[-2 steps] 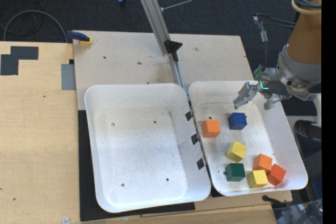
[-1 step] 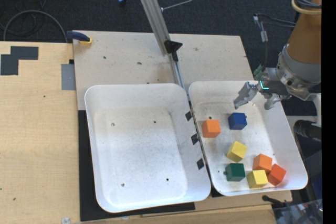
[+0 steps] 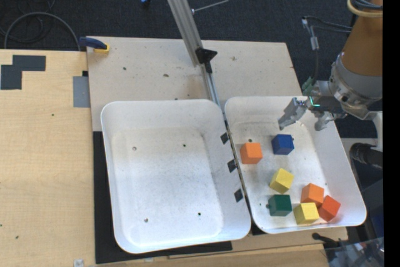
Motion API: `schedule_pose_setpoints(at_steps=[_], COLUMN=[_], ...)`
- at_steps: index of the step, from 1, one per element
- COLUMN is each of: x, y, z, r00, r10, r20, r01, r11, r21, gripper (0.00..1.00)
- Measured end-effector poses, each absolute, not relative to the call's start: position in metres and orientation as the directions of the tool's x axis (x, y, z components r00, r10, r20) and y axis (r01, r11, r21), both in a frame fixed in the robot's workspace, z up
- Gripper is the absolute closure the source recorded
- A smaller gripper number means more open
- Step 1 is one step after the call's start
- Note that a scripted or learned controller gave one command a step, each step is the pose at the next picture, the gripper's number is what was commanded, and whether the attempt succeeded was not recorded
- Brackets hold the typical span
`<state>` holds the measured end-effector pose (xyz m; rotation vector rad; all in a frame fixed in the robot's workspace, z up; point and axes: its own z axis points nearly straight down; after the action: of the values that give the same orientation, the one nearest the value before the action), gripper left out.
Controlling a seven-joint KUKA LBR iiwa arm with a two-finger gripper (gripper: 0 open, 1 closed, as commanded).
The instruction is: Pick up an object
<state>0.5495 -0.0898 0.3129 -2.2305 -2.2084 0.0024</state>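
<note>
My arm enters from 3 o'clock, wrist tilted over the right bin (image 3: 350, 166). My gripper (image 3: 307, 115) hangs with fingers spread, nothing between them, above the bin's 12 o'clock part. The upper arm is cut off by the frame edge. The blue cube (image 3: 282, 144) sits near, at 7 o'clock from the fingertips; the orange cube (image 3: 251, 152) lies beside it at 9 o'clock. Yellow cube (image 3: 281, 179), green cube (image 3: 280, 204) lie toward 6 o'clock.

We see bins (image 3: 165, 134) smooth white plastic, speckled; bench (image 3: 44, 134) matt pale wood; rail (image 3: 184, 15) brushed metal.
</note>
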Motion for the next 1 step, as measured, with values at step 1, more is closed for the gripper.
schedule_pose_setpoints(at_steps=[1], x=[0.5495], y=[-0.0899], z=[0.3129], r00=[0.011], r10=[1.000], r20=[0.001], r01=[1.000], r11=[-0.011], r21=[-0.003], gripper=[0.00])
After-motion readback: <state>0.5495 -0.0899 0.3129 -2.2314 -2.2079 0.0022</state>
